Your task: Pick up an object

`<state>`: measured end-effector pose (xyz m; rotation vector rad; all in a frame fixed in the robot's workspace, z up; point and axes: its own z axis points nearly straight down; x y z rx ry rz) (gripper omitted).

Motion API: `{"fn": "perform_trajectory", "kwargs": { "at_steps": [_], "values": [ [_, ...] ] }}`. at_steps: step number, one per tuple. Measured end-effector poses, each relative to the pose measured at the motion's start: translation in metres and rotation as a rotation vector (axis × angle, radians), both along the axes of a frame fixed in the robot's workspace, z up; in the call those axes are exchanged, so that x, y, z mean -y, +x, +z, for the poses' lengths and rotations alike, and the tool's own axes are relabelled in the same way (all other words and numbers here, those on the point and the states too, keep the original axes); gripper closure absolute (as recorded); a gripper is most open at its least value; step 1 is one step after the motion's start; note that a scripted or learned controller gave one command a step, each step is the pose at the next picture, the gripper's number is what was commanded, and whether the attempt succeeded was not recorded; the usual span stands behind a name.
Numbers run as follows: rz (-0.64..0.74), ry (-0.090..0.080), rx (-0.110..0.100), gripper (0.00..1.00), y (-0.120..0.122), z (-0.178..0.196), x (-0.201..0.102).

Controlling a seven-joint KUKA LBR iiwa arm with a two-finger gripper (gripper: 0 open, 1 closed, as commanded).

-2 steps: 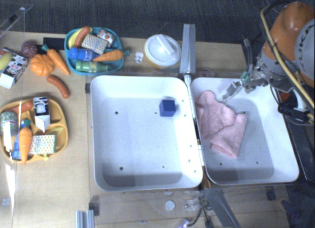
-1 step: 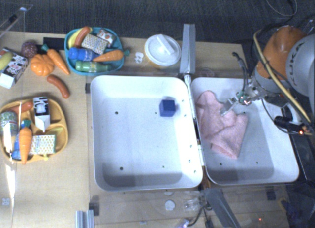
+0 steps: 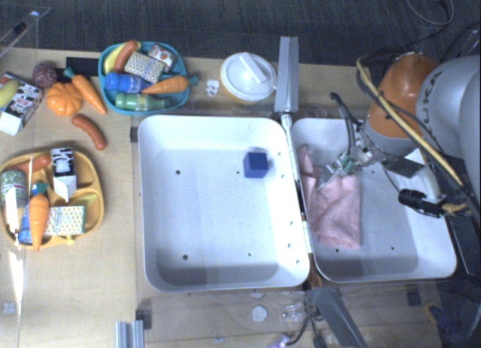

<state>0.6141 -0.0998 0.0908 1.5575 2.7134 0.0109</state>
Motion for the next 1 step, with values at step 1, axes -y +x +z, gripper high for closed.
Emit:
{"fn": "perform_trajectory", "kwargs": {
  "at_steps": [1],
  "values": [
    [-0.166,0.002,0.000,0.00,-0.0170,-0.0004,0.0198]
  ]
}}
